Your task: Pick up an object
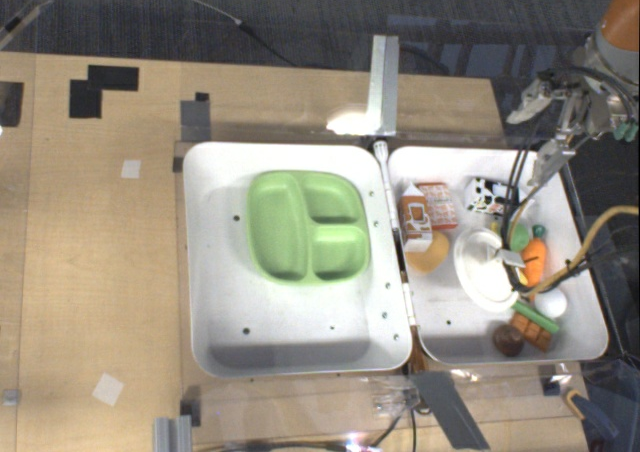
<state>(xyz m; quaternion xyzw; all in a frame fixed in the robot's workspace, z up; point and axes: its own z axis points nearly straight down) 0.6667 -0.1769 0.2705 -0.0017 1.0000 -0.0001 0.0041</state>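
My gripper (pixel 532 140) hangs over the far right corner of the right bin (pixel 440 325), open, with nothing between its fingers. Below it lie a black-and-white patterned toy (pixel 487 197), a carrot (pixel 535 260) and a white bowl (pixel 483 268). Further left in that bin are a small orange-and-white carton (pixel 415 221), a red-and-white box (pixel 438 202) and a tan round piece (pixel 431 256). Near the bin's front right sit a white egg (pixel 551 303), a green piece (pixel 536 318) and a brown piece (pixel 509 341).
The left bin (pixel 215 270) holds a green divided tray (pixel 305 225). A metal post (pixel 384 80) stands behind the divider between the bins. Cables (pixel 590 240) run along the right bin's right edge. Wooden bench top (pixel 90 270) spreads to the left.
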